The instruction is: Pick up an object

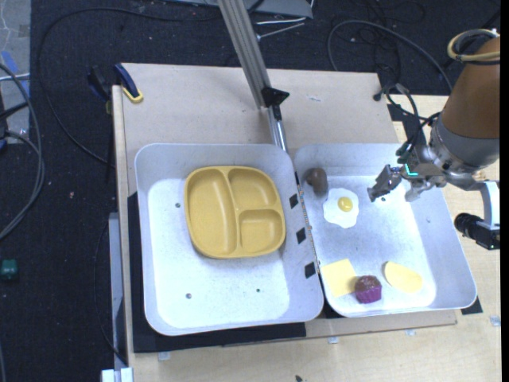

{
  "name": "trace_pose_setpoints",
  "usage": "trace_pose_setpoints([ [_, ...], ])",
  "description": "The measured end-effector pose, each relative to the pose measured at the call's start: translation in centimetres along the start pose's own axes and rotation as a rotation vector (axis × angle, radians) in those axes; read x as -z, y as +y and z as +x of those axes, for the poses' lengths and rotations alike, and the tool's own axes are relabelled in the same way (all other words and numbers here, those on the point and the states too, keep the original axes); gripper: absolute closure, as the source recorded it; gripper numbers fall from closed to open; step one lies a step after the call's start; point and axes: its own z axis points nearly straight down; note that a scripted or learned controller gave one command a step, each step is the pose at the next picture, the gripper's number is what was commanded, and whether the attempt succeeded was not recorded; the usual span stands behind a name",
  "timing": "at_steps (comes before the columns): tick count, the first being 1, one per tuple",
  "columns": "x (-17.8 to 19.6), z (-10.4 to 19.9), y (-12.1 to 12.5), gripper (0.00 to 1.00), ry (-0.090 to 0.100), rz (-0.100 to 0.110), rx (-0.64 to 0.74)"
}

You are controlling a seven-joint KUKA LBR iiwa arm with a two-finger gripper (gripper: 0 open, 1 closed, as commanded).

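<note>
A pale wooden surface [199, 102] stands on dark floor strewn with black cables [56, 118]. The tool [382, 188] hovers, fingers narrowly parted and holding nothing, at three o'clock of the flat white-and-yellow toy fried egg [342, 208] in the right white bin [445, 253].

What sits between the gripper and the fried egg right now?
Nothing visible. The gripper hovers just right of the fried egg, with bare bin floor between them; the brown object lies on the egg's far side.
</note>
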Motion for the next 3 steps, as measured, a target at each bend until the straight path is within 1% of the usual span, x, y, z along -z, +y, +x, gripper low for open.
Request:
trace_pose_setpoints([
  [1, 0.1, 0.0, 0.1, 0.00, 0.000, -0.002, 0.000],
  [2, -4.3, -0.4, 0.1, 0.00, 0.000, 0.001, -0.002],
  [3, -10.6, -0.6, 0.4, 0.00, 0.000, 0.001, -0.002],
])
